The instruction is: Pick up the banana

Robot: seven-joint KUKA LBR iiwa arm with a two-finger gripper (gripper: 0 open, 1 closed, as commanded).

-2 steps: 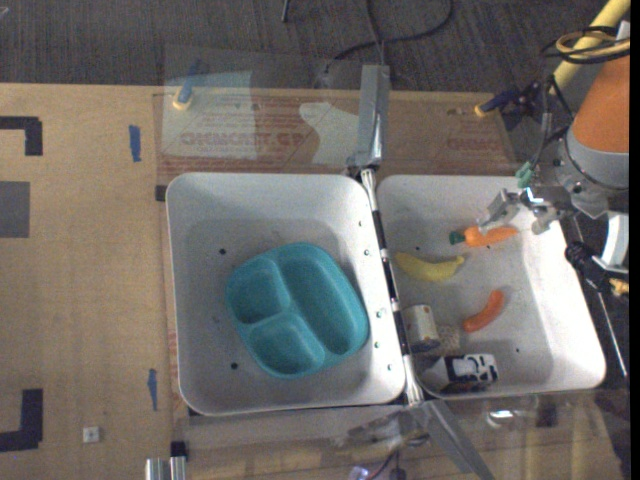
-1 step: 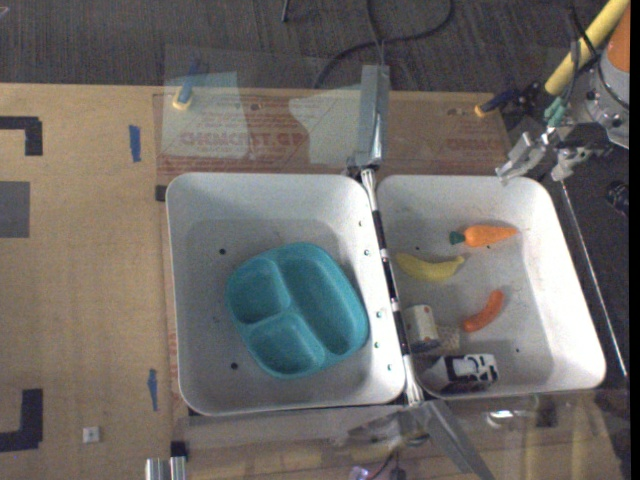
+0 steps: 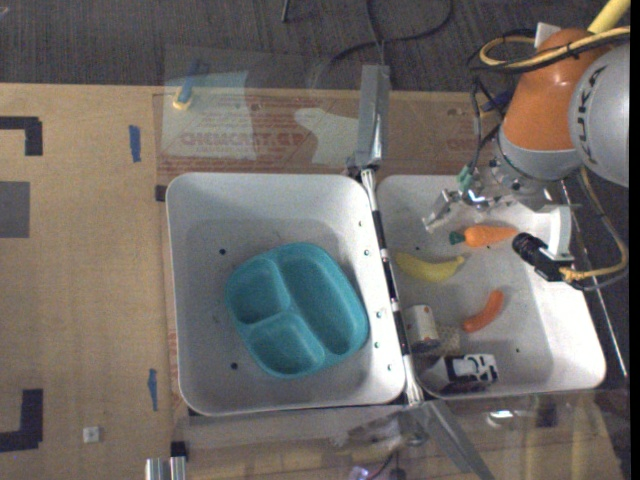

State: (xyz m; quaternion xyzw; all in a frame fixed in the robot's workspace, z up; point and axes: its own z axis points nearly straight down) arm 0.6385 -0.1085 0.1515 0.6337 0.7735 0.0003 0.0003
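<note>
So the banana (image 3: pixel 430 266) is lying flat in the right bin (image 3: pixel 570 353), over toward its left wall and roughly in the upper half, not touching anything else as far as I can see. The arm (image 3: pixel 560 98) comes in from the right with its orange band up top, and the tool (image 3: pixel 447 208) hangs over the upper part of that same bin, above and a bit right of the banana and apart from it. Honestly can't tell how the tool is set, it's just a pale blur from this angle, and nothing is visibly gripped in it. Just beside the tool, to its lower right, there's a carrot (image 3: pixel 488 236) lying sideways, and a second orange thing (image 3: pixel 484 311), thinner and tilted, sits lower down near the middle of the bin. Near the bottom left corner of the right bin there's a small tan cylinder (image 3: pixel 420 325) and just below it a black and white object (image 3: pixel 470 369) I can't make out. The left bin (image 3: pixel 200 218) holds a teal divided plate (image 3: pixel 295 309) with three compartments, sitting a bit right of center. Both bins sit side by side on the brown table (image 3: pixel 80 298), which has some blue tape bits (image 3: pixel 134 144) on it
</note>
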